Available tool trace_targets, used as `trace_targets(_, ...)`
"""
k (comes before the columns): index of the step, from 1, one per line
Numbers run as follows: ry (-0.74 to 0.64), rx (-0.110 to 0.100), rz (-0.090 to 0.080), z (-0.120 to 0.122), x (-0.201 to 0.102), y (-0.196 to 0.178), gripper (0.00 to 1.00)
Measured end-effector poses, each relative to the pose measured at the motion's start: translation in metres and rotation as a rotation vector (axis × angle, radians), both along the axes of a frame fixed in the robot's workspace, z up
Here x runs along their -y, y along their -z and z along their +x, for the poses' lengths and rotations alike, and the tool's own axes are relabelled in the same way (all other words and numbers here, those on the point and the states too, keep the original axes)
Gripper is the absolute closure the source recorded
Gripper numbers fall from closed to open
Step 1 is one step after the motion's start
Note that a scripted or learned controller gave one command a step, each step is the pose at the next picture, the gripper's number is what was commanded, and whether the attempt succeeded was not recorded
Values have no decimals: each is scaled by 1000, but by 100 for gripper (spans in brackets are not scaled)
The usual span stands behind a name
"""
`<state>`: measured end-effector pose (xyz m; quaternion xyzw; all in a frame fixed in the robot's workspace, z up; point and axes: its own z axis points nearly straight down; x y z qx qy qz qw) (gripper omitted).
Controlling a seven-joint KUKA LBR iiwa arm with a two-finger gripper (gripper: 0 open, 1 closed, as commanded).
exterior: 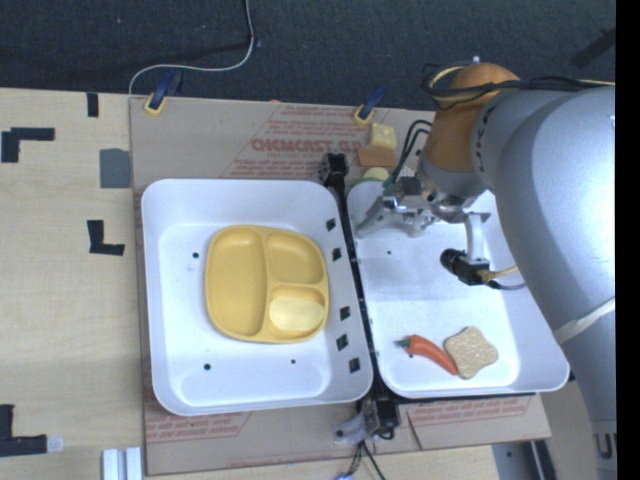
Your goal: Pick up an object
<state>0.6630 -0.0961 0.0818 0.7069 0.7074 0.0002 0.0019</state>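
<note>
An orange carrot (pixel 428 350) and a tan slice of bread (pixel 471 351) lie side by side at the front of the right bin (pixel 530 363). A pale yellow rounded piece (pixel 297 311) rests in the near right compartment of a yellow divided plate (pixel 240 278) in the left bin (pixel 170 268). My gripper (pixel 395 211) hangs over the back left corner of the right bin, close to the divider between the bins and well away from the carrot and bread. Nothing shows in its grasp.
A tan block (pixel 379 146) and a small pale green thing (pixel 375 176) sit just behind the right bin's back left corner. A black cable fitting (pixel 462 265) hangs off the wrist over the bin's middle. The grey arm covers the right bin's far right side.
</note>
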Motion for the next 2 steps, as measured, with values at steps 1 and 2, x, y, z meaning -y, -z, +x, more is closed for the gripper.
trace_targets(1, 0, -4, 1, -15, -1, -3, 0)
trace_targets(2, -3, -10, 0, 4, 0, -2, 0)
